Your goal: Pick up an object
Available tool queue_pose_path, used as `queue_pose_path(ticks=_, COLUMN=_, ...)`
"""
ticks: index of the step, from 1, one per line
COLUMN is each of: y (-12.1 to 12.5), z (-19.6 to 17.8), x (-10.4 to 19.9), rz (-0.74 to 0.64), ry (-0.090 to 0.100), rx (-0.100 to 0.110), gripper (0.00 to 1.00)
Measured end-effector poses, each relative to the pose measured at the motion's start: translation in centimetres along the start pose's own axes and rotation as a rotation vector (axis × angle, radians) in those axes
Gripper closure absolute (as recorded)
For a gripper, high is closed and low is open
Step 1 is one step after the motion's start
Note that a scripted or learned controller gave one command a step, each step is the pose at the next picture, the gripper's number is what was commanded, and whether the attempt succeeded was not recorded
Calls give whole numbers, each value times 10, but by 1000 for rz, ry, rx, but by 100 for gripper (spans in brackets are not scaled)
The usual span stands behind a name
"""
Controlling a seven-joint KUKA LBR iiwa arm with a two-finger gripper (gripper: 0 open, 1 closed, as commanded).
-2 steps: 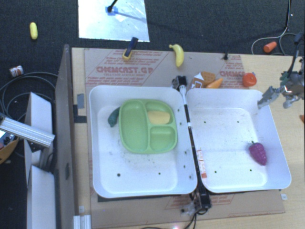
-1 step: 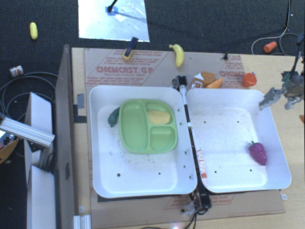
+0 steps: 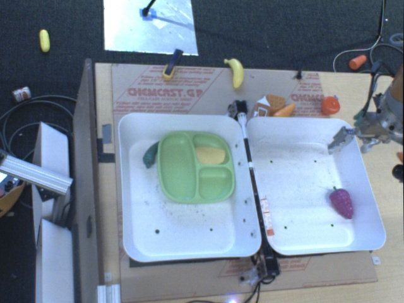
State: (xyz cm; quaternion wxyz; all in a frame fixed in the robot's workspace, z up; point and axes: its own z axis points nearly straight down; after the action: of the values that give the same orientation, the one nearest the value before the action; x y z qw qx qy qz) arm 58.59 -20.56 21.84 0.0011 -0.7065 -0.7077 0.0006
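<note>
The jaws (image 3: 351, 137) hang at the right bin's (image 3: 297, 242) far right rim; whether apart or together, I cannot tell. Below them lies a purple toy fruit (image 3: 341, 202), probably light, stiff and bumpy; pinch its broad middle.

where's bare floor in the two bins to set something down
Right bin: most of its floor is bare, left of the purple fruit over to the centre divider. Left bin: a bare strip in front of the green tray. Crowded: that bin's rear, with the tray and a dark green item.
</note>
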Motion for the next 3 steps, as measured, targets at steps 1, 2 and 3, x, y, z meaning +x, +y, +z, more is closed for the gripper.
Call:
queue_pose_path(ticks=1, y=-39, z=-4, x=-1, rz=3, ry=-1, rx=-2, gripper=0)
queue_pose_path(ticks=2, y=-45, z=-12, x=0, rz=2, ry=-1, rx=-5, gripper=0)
queue_pose_path(ticks=3, y=-60, z=-9, x=4, rz=2, ry=-1, rx=-3, gripper=0)
